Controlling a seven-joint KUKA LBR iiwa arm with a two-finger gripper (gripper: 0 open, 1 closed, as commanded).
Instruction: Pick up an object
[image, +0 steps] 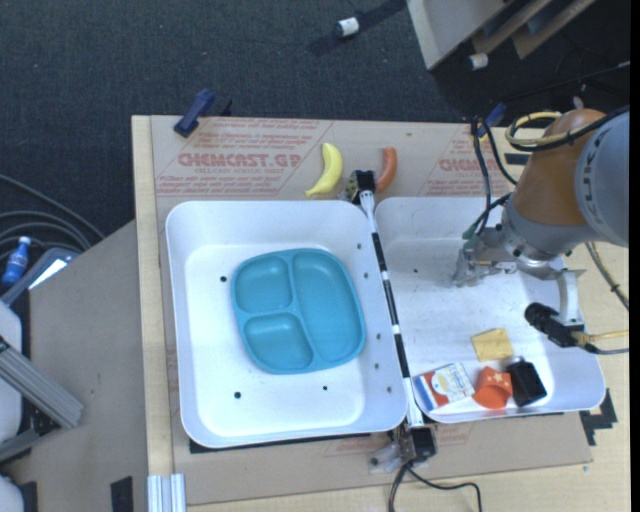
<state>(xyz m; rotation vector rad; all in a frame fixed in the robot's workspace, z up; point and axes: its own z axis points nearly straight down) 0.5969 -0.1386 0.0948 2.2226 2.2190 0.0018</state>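
pincer tips blurred, arm cropped right

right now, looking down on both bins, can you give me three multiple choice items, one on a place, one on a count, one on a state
1. Where does the blue tray lie?
A. in the left bin
B. in the right bin
C. on the bench behind the bins

2. How many compartments does the blue tray have?
A. two
B. three
C. five

3. How does the tool stand to the things in the right bin?
A. it presses on the yellow block
B. it grips the orange piece
C. it sits at the far part of the bin, apart from them

Answers:
1 A: the tray rests in the middle of the left bin.
2 B: two compartments at the far side, one at the near side.
3 C: the yellow block and orange piece lie near the front corner, away from the tool.
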